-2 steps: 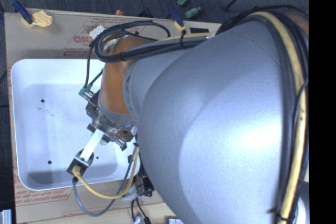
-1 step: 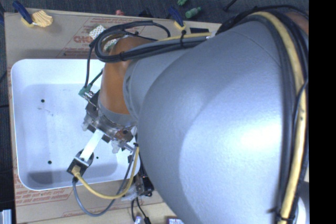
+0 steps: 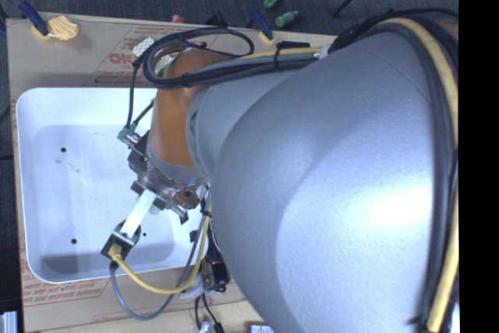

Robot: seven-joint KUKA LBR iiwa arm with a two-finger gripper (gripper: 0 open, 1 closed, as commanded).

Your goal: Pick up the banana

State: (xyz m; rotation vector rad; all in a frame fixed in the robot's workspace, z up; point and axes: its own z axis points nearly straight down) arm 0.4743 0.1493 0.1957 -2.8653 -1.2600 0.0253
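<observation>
My grey arm [image 3: 335, 183] reaches in from the right and covers most of the view, including everything right of the left bin. Its orange band [image 3: 170, 125] and wrist hang over the right part of the left white bin [image 3: 47, 168]. The gripper [image 3: 170, 195] points down into that bin near its right wall, and the wrist hides its tip from above. The bin floor to the left of the wrist is bare white with a few small dark specks.
The bin stands on a cardboard-covered bench [image 3: 101, 43]. Blue clamps [image 3: 33, 15] sit on the bench's back edge. A loop of black cable [image 3: 203, 51] arches over the arm. Small green objects [image 3: 279, 10] lie on the dark floor behind.
</observation>
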